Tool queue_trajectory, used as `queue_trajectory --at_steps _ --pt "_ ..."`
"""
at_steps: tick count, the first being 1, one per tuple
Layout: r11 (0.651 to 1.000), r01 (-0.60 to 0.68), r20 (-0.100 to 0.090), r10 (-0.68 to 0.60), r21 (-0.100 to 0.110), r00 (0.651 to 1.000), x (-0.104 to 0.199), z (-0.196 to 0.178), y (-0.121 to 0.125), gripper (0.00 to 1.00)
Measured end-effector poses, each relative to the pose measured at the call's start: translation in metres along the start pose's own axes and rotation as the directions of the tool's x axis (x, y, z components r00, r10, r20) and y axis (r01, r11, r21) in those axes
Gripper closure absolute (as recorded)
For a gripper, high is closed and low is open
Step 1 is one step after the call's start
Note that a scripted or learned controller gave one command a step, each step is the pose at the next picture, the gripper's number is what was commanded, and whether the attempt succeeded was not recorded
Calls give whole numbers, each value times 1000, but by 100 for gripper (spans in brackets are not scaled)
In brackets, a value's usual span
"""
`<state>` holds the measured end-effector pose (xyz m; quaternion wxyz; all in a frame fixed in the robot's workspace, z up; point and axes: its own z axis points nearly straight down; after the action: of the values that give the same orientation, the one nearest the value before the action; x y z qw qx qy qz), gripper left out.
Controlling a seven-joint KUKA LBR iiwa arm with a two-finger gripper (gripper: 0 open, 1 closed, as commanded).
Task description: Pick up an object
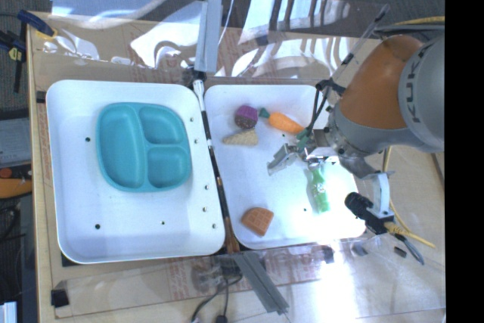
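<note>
My gripper [293, 157] hovers low over the middle of the right bin [249, 178], its fingers open with nothing between them. A green bottle-like object [320, 191] lies just below and to the right of the gripper, its top end close to the fingers. An orange carrot [284, 122] lies just above the gripper near the bin's far side. A purple round object [246, 116] and a beige wedge [240, 138] sit at the bin's upper left. At the near edge lies an orange-brown chunk [258, 220].
The left bin [68, 223] holds a teal divided plate [145, 145]. The grey and orange arm [386, 98] comes in over the right bin's right edge. Transparent panels stand behind both bins.
</note>
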<state>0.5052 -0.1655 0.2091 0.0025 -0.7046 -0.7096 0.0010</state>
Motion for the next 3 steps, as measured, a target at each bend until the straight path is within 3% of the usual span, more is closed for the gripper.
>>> queue_trajectory --at_steps 1,2,3 --pt "996 -91 2 91 -1 996 -22 11 58 0" --pt "1000 25 2 -25 -6 1000 -22 100 115 0" --pt "995 99 2 -99 -4 995 -45 48 116 0"
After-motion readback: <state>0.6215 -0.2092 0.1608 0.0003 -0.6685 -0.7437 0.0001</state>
